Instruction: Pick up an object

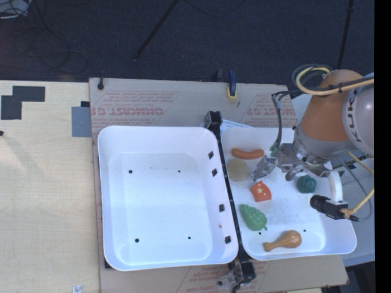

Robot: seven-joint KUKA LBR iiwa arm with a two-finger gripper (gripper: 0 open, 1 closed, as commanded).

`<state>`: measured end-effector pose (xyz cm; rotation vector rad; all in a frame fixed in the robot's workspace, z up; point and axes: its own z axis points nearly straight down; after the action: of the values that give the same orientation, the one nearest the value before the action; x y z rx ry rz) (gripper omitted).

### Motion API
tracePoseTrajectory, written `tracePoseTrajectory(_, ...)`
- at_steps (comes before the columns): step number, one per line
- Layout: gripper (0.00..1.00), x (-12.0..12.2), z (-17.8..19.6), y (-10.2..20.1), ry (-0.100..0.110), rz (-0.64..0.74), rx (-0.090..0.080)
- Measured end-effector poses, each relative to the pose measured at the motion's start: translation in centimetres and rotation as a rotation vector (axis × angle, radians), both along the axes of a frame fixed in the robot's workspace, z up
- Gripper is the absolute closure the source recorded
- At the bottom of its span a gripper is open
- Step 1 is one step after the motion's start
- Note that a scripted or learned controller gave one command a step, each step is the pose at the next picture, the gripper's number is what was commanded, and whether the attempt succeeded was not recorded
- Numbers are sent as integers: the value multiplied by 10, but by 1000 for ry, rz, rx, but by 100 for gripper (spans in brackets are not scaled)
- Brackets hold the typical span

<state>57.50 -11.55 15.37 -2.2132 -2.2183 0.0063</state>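
The camera view looks down on the bench, and the landmark here is the black divider [220, 182] where the two white bins meet. Left of that divider sits the left bin [116, 163], its floor showing a few small dark dots. Just right of the divider, at its upper part, a pale round object [237, 170] rests on the floor of the right bin [342, 243]. Lower down, still close to the divider, there's a green leafy toy [252, 217] lying at a slant. Up above the pale piece, a little further right of the divider, an orange sausage-shaped toy [247, 153] lies flat. Further right again comes a red toy [261, 191] with a green stem, and the gripper [264, 168] hangs right above it, grey fingers pointed toward the divider. The fingers look slightly parted with nothing visible between them, though the view is too coarse to be sure, so how far they are open cannot be told. Below the red toy, a tan drumstick-shaped toy [283, 241] lies near the bin's front wall. Well right of the divider, a dark green lump [306, 184] sits under the arm [333, 118], whose orange band shows above the wrist.
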Motion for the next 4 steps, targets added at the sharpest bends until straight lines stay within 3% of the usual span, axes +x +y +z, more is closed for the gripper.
tracePoseTrajectory(1, 0, -14, -49, 32, 0, 0, 0)
tracePoseTrajectory(2, 100, -13, -37, 29, -2, -7, -1)
tracePoseTrajectory(3, 100, -23, 110, 39, -21, -1, -3)
tracePoseTrajectory(4, 100, -67, 88, 94, -1, 1, -1)
